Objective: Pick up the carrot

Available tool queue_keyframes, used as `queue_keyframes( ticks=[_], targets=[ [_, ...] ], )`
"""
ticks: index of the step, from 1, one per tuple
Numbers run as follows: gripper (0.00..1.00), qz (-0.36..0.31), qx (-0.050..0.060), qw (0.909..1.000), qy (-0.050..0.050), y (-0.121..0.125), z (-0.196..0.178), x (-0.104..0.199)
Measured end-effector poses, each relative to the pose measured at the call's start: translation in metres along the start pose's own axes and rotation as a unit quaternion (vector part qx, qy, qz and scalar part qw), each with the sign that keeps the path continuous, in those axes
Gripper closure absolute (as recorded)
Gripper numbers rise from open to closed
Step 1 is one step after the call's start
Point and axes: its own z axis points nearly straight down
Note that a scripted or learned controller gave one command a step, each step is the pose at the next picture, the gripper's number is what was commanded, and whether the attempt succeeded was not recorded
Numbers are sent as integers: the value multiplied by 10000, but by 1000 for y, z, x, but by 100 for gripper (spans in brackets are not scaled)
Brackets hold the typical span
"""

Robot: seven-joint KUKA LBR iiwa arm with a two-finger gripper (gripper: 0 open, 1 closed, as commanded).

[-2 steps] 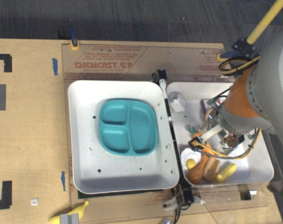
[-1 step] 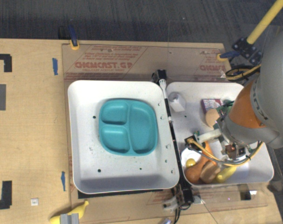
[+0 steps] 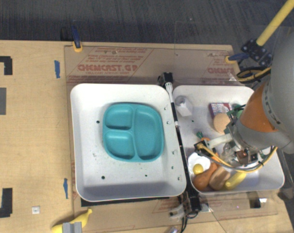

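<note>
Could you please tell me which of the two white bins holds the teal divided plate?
The left bin holds the teal plate; the right bin holds mixed toy food under the arm.

Left bin (image 3: 84,130) open around teal plate (image 3: 134,131), right bin (image 3: 278,176) crowded with food, arm (image 3: 270,115) overhead

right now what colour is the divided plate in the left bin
Teal, seen plainly in the camera view: plate.

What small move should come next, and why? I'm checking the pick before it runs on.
Probably a short descent toward the carrot: the tool hangs over the right bin, among crowded items, with the carrot near the front wall beside a banana.
</note>
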Motion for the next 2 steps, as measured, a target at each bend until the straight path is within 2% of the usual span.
queue_keyframes(
  ticks=[1, 2],
  targets=[
    [0, 5, 4, 10000, -6, 0, 1, 0],
    [0, 19, -6, 10000, 38, -6, 10, -10]
  ],
)
